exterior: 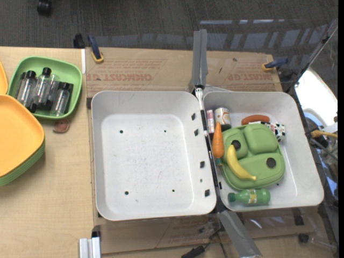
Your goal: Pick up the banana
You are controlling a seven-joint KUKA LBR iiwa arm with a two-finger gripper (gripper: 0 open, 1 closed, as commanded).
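Banana (237, 164): lies in the right bin (306, 144), on the left part of a green tray (263, 155), just beside a carrot (217, 142). Not yet picked up; whole task remains. End effector: state cannot be told.

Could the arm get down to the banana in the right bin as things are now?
Probably yes. The banana lies on top of the green divided plate, uncovered, so the way down looks free. The carrot sits close by its upper end, which could crowd the fingers.
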